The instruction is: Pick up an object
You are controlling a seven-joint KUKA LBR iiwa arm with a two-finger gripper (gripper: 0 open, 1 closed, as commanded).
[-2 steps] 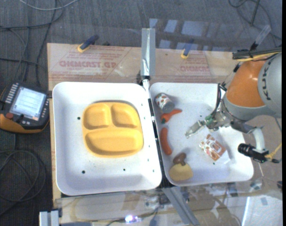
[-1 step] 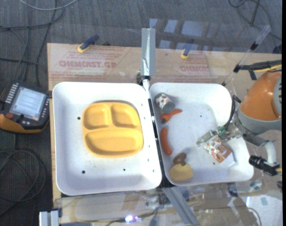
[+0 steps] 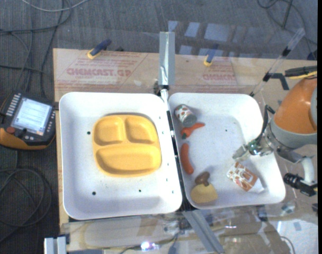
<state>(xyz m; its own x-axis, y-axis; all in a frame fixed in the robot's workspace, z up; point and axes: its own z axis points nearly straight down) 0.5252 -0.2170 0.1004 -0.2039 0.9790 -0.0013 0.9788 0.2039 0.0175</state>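
Right bin (image 3: 224, 102), carton (image 3: 242, 177) just below tool (image 3: 249, 150)

Arm (image 3: 297, 115) is entering from 3 o'clock, its orange band sitting above the grey wrist. Gripper (image 3: 248, 148) is pointing toward 9 o'clock, hanging low at frame right. Finger state is not resolving.

Single fixed camera, mounted above the worktop (image 3: 97, 67), looking down at a slant on both white bins (image 3: 76, 184), moderately near.
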